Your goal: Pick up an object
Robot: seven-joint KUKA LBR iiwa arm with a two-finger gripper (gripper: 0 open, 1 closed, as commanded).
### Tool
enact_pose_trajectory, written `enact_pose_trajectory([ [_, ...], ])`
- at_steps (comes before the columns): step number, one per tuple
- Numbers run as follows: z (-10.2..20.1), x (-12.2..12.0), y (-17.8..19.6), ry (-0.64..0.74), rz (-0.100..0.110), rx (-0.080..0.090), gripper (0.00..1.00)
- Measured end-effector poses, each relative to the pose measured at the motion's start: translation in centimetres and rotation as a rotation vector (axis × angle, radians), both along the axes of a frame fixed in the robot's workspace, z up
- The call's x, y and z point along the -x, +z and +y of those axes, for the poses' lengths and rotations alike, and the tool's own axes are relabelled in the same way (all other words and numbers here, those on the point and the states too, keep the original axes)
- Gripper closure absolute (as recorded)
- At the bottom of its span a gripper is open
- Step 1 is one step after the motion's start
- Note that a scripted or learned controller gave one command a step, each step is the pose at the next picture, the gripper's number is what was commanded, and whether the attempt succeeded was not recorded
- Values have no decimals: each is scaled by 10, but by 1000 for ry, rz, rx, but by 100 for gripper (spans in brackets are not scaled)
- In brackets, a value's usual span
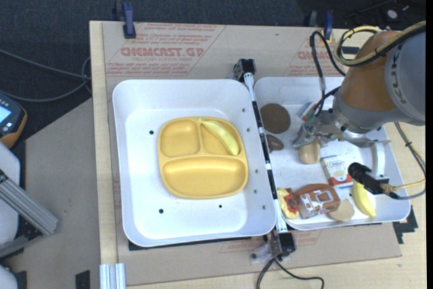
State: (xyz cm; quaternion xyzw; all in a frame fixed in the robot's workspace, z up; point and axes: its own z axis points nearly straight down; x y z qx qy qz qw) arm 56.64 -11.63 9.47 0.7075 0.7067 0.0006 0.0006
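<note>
In the right bin [385, 216], the gripper [308, 139] hangs low over a tan object [308, 153]; whether its jaws are apart cannot be told. The step looks like descent to grasp; next calls for closing and lifting.

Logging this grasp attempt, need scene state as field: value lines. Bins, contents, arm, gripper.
left bin: holds a yellow divided plate
plate contents: a banana in the upper right compartment
right bin: several small items
brown disc: upper left of the right bin
packet: brown and white, near the front edge
yellow piece: front right corner, beside the packet
white wrapper: middle of the bin
arm: reaches in from the right, over the right bin
gripper: low over a tan item; grasp cannot be confirmed
</note>
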Motion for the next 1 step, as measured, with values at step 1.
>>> enact_pose_trajectory([
  [1, 102, -16, 96, 13, -9, -3, 100],
])
